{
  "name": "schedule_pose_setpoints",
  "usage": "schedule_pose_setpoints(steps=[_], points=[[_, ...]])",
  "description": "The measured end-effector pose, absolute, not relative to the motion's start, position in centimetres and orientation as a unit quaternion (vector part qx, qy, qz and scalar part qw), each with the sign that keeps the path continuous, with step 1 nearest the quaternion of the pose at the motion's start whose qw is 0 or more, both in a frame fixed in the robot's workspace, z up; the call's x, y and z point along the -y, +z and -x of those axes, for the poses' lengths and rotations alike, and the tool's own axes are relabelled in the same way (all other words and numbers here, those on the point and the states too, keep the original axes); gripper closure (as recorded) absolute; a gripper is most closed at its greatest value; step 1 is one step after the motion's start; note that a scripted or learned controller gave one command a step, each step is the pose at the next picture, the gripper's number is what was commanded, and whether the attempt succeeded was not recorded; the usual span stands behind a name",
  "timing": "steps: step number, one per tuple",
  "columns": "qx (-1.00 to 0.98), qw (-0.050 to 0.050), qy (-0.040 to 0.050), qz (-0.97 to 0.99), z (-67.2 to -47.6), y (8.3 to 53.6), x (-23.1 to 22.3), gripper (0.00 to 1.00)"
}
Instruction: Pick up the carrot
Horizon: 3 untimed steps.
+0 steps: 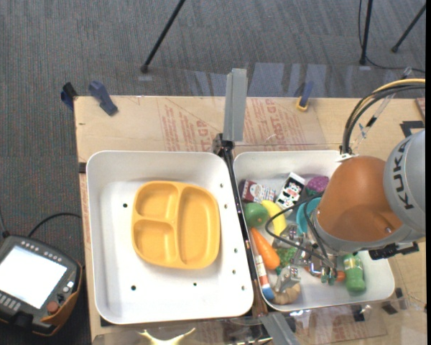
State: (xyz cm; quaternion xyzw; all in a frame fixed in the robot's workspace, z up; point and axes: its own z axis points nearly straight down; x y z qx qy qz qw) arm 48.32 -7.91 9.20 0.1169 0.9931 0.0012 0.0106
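The carrot [263,249] is orange and lies at a slant near the left wall of the right bin [383,287]. My gripper [299,256] hangs low in that bin, just right of the carrot's lower end, among cables and metal parts. The arm's orange band [352,200] covers the bin's middle and right. Whether the gripper touches the carrot cannot be made out.
Around the carrot lie a green fruit [254,213], a yellow fruit [274,210], a black-and-white carton [293,189], a purple item [317,185], a green bottle [355,274] and a pen [263,276]. The left bin [100,185] holds a yellow divided plate [177,223].
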Motion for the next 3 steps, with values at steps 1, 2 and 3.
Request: schedule_pose_setpoints(steps=[1,2,3], points=[[-0.994,0.01,0.0007,-0.111,-48.47,9.16,7.85,0.0],[-0.99,0.009,0.001,-0.138,-48.42,9.13,8.08,0.0],[-0.989,0.01,0.0011,-0.146,-48.23,9.16,8.06,0.0]])
